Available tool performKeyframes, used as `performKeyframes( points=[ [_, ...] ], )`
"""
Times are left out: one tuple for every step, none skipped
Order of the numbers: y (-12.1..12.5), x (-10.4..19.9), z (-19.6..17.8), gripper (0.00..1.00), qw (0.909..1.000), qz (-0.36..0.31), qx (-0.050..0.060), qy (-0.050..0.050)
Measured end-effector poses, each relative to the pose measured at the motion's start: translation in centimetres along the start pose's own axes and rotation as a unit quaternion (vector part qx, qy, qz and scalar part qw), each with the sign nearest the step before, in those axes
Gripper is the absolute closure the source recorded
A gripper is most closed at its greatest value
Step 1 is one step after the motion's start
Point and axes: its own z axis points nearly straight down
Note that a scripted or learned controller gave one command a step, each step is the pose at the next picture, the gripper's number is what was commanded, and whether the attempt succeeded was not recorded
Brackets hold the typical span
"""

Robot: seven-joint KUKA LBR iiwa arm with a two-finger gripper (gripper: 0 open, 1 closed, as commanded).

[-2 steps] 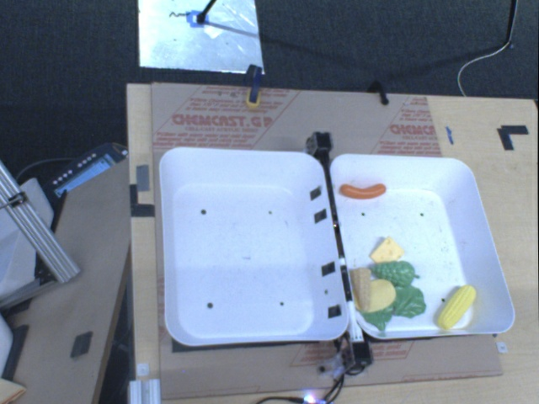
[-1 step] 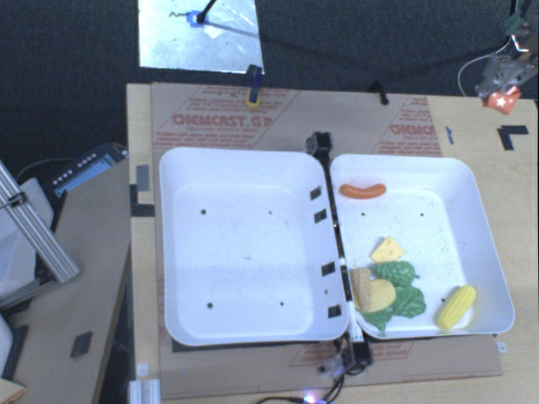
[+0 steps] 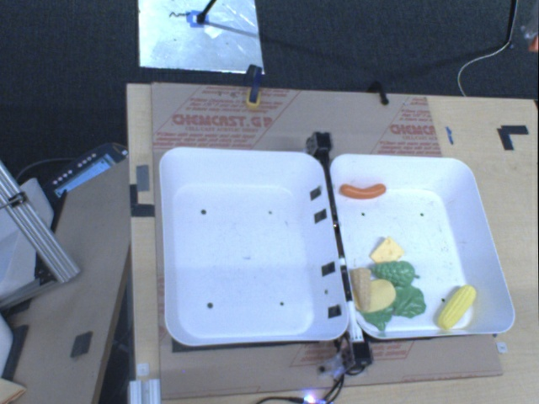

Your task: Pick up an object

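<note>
The right bin (image 3: 480, 217) holds several toy foods. An orange-red sausage (image 3: 363, 191) lies near its far wall. A yellow cheese wedge (image 3: 387, 249) sits mid-bin, just above a green leafy piece (image 3: 402, 286). A tan and yellow bread-like piece (image 3: 370, 293) rests against the bin's left wall. A yellow corn cob (image 3: 456, 306) lies near the front right corner.
The left bin (image 3: 244, 242) sits beside the right one, joined by a black-clipped seam (image 3: 335, 242). Both rest on a cardboard sheet (image 3: 227, 116) on the bench. A silver plate (image 3: 200, 23) lies beyond the bench, and a metal frame (image 3: 34, 234) stands at left.
</note>
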Motion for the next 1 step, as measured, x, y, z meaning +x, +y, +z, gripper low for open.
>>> performKeyframes(
  points=[
    [-0.17, 5.51, 13.09, 1.0, 0.9999, -0.002, 0.013, 0.004]
  ],
)
